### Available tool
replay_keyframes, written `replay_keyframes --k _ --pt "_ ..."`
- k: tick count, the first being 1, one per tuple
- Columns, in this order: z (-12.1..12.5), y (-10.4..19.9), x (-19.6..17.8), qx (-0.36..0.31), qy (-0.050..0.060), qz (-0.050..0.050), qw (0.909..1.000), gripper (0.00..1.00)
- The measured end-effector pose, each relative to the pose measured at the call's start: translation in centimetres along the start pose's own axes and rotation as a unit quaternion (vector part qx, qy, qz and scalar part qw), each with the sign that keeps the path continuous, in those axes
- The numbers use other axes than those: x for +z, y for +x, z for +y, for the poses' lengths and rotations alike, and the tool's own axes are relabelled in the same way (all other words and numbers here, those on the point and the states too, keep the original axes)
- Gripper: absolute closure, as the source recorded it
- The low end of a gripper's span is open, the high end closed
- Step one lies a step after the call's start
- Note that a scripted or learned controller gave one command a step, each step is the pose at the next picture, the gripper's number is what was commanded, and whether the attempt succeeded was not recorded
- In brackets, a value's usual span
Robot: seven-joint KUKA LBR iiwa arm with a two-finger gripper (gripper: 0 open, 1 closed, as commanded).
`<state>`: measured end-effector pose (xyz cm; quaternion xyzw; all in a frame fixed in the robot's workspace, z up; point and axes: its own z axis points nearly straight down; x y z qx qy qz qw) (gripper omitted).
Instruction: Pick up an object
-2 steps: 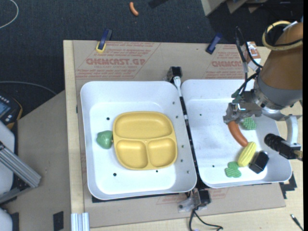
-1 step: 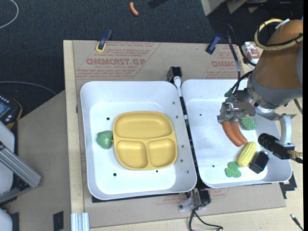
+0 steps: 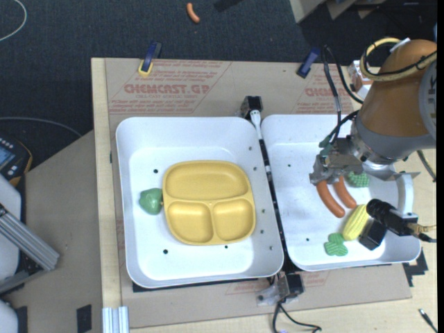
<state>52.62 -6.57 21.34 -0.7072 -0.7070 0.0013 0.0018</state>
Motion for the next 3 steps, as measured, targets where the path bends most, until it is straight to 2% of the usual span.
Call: replay_keyframes --k 1,2,3 --pt "-0.6 -0.3 -1.9 0.000 -0.004 -0.001 1.0000 1.00" --pt "0.6 0.3 -0.3 -0.001 -0.002 -0.001 1.0000 1.00" --pt "0.3 -0.3 -2.2 0.000 -0.004 -0.001 1.0000 1.00"
